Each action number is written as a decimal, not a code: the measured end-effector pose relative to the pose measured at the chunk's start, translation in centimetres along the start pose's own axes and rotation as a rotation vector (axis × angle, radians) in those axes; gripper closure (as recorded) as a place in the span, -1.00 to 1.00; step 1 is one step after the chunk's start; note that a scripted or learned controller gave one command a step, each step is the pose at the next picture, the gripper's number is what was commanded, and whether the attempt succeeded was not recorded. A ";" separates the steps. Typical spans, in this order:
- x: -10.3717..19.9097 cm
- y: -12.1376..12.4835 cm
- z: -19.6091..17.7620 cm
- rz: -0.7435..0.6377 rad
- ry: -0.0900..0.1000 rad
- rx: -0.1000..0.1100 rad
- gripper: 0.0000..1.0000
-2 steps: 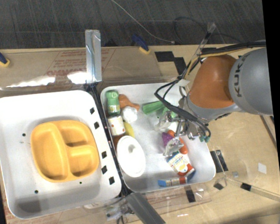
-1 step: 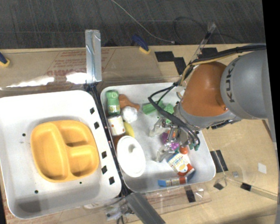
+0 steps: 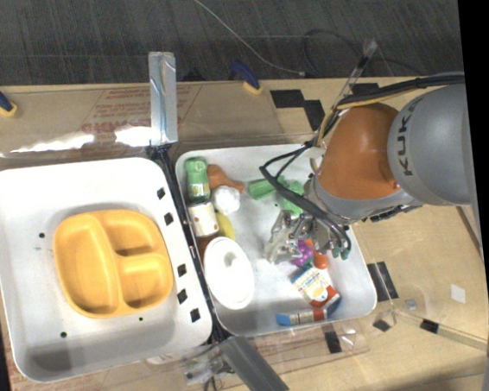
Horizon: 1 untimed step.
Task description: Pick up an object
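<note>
Robot gripper (image 3: 290, 236) low in the right bin (image 3: 359, 295), over a purple item (image 3: 303, 250) amid crowded clutter; whether its jaws are apart cannot be told. Risk: they may snag the neighbouring carton (image 3: 316, 288) instead

A divided tray (image 3: 112, 260) lies in the left bin (image 3: 25, 343); a bottle (image 3: 199, 205), bowl (image 3: 229, 273) and carton (image 3: 315, 285) lie in the right bin (image 3: 267, 325).

My arm (image 3: 431, 149) is grey with an orange band; at frame left a yellow tray (image 3: 112, 260) lies in a white bin (image 3: 12, 215), beside a green-capped bottle (image 3: 199, 205)
</note>
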<state>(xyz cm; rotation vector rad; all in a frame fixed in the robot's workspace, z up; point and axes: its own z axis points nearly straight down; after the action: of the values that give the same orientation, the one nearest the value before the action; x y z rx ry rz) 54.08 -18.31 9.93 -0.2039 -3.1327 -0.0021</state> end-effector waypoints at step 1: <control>-3.4 -1.9 -11.1 0.165 -0.008 0.002 1.00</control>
<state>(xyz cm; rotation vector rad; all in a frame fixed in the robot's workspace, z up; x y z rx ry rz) 57.24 -20.60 21.01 -0.4632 -3.1131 0.0027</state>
